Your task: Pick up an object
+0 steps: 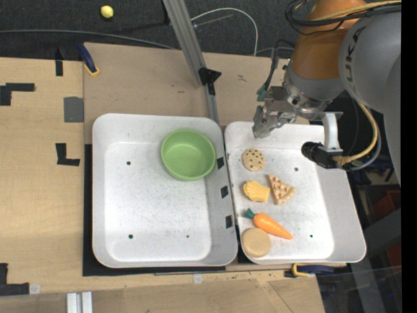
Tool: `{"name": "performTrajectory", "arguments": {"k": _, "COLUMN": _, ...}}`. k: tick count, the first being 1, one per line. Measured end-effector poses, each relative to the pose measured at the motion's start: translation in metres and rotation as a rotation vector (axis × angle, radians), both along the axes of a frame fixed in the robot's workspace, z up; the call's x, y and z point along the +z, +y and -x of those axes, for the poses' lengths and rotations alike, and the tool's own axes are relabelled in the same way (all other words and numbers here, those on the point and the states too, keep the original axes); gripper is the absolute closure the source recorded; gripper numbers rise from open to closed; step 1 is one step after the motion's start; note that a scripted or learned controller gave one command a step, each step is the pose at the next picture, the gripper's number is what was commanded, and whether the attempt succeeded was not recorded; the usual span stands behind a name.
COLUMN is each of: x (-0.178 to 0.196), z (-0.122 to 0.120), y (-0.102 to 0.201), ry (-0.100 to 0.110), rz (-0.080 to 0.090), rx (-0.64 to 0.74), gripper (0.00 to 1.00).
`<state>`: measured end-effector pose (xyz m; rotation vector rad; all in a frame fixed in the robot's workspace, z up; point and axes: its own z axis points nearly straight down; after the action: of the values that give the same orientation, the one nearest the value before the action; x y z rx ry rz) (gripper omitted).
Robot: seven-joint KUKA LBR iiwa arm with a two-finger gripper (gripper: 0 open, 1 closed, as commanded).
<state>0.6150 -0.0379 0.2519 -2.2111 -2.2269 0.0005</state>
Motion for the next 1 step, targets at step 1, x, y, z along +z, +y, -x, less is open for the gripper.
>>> {"name": "performTrajectory", "arguments": {"k": 1, "x": -0.0172, "z": 0.0232, "y": 0.0514, "ry": 0.003, "rz": 0.001, "rx": -0.001, "gripper": 1.00}}
